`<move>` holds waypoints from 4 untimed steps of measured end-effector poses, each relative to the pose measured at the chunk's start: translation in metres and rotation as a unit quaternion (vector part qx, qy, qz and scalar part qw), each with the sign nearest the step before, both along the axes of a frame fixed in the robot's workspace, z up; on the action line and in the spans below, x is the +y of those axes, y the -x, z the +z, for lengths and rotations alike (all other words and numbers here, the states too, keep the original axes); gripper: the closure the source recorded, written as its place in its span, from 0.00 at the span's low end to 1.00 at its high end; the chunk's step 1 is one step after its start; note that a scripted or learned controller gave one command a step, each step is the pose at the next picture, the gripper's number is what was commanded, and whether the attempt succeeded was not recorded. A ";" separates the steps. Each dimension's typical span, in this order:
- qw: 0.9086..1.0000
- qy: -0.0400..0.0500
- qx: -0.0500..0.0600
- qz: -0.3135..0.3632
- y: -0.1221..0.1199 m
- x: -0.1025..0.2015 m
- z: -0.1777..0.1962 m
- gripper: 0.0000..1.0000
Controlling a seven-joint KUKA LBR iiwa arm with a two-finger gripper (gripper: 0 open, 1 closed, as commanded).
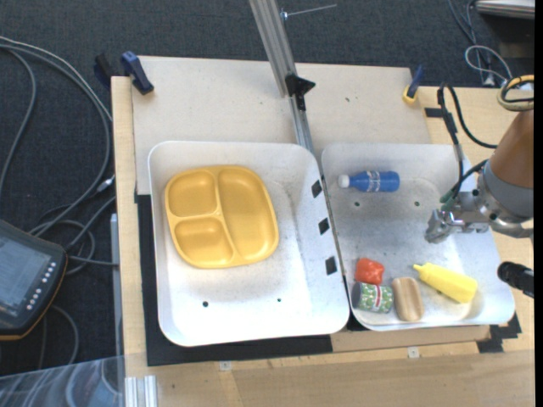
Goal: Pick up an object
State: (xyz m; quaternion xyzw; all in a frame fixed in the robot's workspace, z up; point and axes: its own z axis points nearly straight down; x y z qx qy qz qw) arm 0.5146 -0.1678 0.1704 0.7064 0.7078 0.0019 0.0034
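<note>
Over right bin point(386, 227), near its right wall: gripper point(438, 227) low, nothing seen between fingers; released or clenched, cannot tell. Nearest candidate: yellow mustard bottle point(445, 282), just toward bin's front edge from gripper, long axis slanting left-right. Blue bottle point(371, 181) farther, lying crosswise near back. 3 small toys at front.

Two shallow white bins sit side by side on the worktop: a left bin point(170, 312) and a right bin point(407, 164). The left one carries one yellow divided plate point(221, 216). The right one carries five small things: one blue bottle point(371, 181), one yellow bottle point(446, 282), one hot dog point(408, 299), one red piece point(369, 270), one green-patterned piece point(373, 298).
</note>
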 end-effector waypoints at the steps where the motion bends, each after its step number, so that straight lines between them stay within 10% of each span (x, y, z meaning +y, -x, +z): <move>1: 1.000 0.000 0.000 0.001 -0.006 0.008 0.059 1.00; 2: 1.000 0.000 0.001 0.000 -0.007 0.009 0.076 1.00; 4: 1.000 -0.003 0.004 0.003 -0.003 0.121 0.080 1.00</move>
